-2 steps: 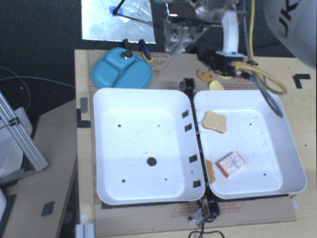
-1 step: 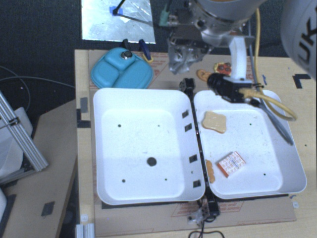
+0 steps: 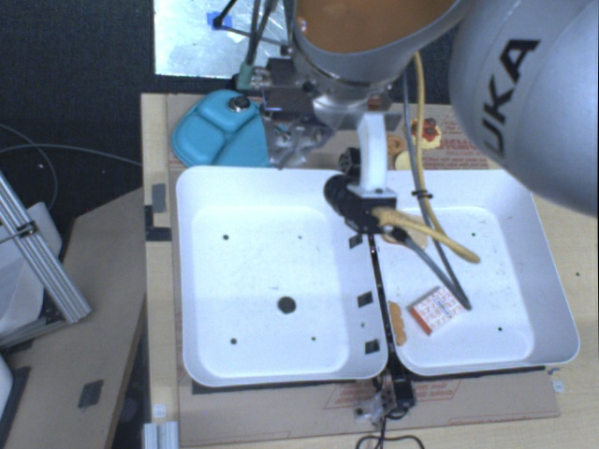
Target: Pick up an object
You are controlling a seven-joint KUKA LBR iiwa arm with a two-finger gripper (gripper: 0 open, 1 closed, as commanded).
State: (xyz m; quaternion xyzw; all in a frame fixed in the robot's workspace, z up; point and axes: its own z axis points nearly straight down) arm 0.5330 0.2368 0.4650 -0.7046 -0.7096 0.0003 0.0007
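Gripper (image 3: pixel 298 143) at 12 o'clock rim of left bin (image 3: pixel 201 251) — state cannot be told. Right bin (image 3: pixel 524 251): one orange box (image 3: pixel 436 310), 7 o'clock; one tan piece (image 3: pixel 397 323), possibly food, at inner edge — floor open toward 3 o'clock.

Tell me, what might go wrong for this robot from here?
1. The gripper hangs by the back rim of the left bin, close to a blue container. Coming straight down, it may strike the rim or the container.
2. The small box and a tan piece lie in the right bin, away from the gripper. A grab where it is now would likely catch nothing.
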